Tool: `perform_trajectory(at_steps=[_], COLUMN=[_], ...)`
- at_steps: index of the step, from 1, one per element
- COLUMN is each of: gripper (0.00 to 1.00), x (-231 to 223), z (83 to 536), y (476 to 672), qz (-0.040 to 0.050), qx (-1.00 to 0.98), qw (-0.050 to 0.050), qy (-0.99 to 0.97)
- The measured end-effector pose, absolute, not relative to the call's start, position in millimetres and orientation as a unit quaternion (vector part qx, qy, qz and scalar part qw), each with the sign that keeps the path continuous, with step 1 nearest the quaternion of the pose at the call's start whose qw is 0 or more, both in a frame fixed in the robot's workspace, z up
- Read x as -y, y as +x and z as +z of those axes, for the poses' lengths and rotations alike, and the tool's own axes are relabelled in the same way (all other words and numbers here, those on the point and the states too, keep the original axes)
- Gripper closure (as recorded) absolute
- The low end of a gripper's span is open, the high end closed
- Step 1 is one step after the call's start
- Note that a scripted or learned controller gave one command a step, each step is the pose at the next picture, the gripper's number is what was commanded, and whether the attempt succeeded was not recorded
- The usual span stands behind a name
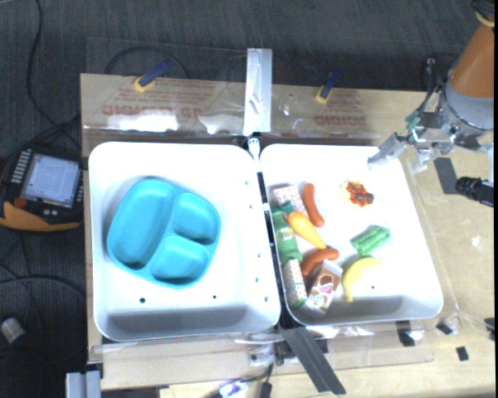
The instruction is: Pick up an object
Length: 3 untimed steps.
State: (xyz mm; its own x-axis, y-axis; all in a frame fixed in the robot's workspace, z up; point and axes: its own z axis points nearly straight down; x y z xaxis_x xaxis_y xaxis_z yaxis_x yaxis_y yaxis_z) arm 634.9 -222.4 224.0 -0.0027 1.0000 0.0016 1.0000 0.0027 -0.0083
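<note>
Holding one blue tray (163, 232), left bin (100, 247), two sausages (313, 203), one banana (357, 275), gripper (392, 149) fingers unclear

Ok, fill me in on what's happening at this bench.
A grey arm with an orange band reaches in from the right; its gripper hangs over the top right corner of the right bin, with nothing seen in it. That bin holds toy food: a banana, a green piece, a carrot, sausages and small packets. The left bin holds a blue divided tray. No pick has happened yet.
</note>
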Motion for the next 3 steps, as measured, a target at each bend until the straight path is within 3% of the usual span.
perform_trajectory(at_steps=[1, 2, 3], gripper=[0.00, 0.00, 0.00], x=[209, 188, 135], z=[117, 87, 89], y=[667.5, 661.5, 615.1], qz=[0.0038, 0.0013, -0.0001], qx=[0.738, 0.729, 0.740], qw=[0.003, -0.004, -0.007], qy=[-0.675, -0.684, -0.673])
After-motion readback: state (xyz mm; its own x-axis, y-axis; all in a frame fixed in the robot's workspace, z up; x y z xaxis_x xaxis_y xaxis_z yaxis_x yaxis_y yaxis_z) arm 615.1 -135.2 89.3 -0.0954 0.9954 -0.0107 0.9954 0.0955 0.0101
